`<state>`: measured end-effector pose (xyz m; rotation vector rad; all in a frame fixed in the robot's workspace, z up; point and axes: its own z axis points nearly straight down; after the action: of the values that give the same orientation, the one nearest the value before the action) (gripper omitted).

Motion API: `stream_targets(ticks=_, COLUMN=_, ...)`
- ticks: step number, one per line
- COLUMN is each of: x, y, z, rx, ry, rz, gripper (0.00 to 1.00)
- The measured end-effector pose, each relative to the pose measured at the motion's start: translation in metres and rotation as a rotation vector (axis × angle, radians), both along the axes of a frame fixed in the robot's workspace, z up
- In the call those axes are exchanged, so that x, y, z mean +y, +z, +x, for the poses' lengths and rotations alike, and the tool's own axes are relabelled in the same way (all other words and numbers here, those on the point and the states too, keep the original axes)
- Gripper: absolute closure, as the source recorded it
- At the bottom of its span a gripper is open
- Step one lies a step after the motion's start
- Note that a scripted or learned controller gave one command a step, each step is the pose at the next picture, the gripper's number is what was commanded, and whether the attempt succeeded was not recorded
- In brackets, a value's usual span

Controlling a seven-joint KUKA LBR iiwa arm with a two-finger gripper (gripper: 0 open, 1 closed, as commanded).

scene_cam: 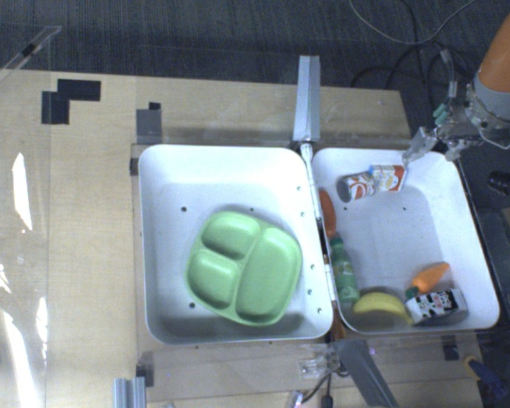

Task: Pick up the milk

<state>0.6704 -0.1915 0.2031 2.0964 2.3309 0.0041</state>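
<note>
The worktop [59,228] carries two white bins. The left bin [166,177] holds a green divided plate [244,267]. The right bin [467,228] holds a green bottle [343,270], banana [379,305], carrot [430,275], a can [374,183] and the milk carton [435,305], lying in the near right corner. The end effector [427,141] hovers over the far right rim; its state cannot be determined.
</note>
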Motion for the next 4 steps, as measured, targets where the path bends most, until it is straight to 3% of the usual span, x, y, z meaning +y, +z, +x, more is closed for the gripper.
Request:
stream_targets(ticks=1, x=0.079, y=-0.064, z=-0.057, rx=0.002, ry=0.272, rz=0.001, gripper=0.00)
stream_targets(ticks=2, x=0.066, y=-0.114, z=-0.060, rx=-0.005, ry=0.227, rz=0.000, gripper=0.00)
stream_targets(ticks=3, x=0.070, y=-0.115, z=-0.012, rx=0.035, ry=0.281, rz=0.006, gripper=0.00)
stream_targets(ticks=4, x=0.070, y=-0.105, z=-0.011, rx=0.029, ry=0.289, rz=0.002, gripper=1.00)
